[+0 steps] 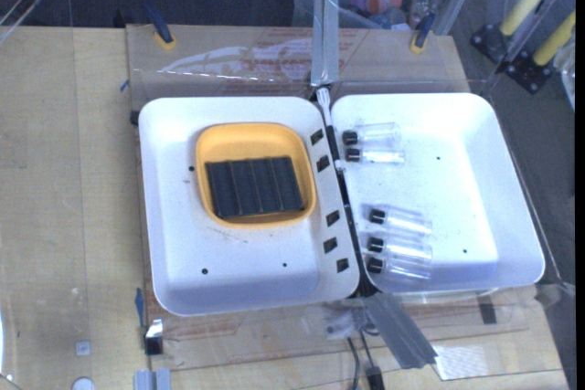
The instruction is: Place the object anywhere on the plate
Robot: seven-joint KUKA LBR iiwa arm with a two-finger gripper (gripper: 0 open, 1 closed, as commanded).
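Dark ribbed slab (254,187), probably flat | on yellow plate (212,146) | left bin (169,242) | jaws: cannot tell.

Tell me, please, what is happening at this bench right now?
Nothing is being handled at this moment. The left bin holds a yellow plate with a dark ribbed block already lying flat on it. The right bin holds five clear vials with black caps, lying on their sides near the divider.
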